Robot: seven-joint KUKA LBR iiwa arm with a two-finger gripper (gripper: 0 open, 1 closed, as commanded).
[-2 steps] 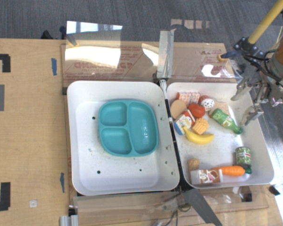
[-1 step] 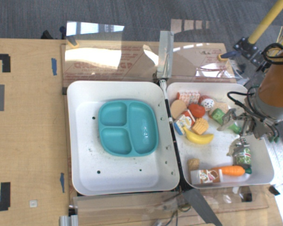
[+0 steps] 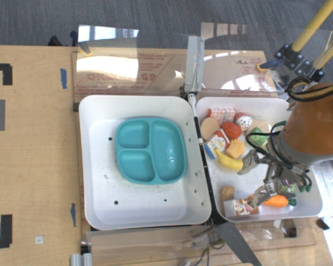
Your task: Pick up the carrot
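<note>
The gripper (image 3: pixel 268 189) is hanging low over the near right corner of the right bin (image 3: pixel 316 204), its fingertips sitting just above the carrot (image 3: pixel 277 201), and whether they are spread or closed cannot be told from this angle. The carrot is lying on the bin floor beside a small carton (image 3: pixel 241 206), with a banana (image 3: pixel 231 161), a tomato (image 3: pixel 231 131) and other toy foods crowding the far half. The left bin (image 3: pixel 94 148) is bearing a teal divided plate (image 3: pixel 151 150), and both bins are resting on a brown bench (image 3: pixel 30 148) with grey floor beyond.
</note>
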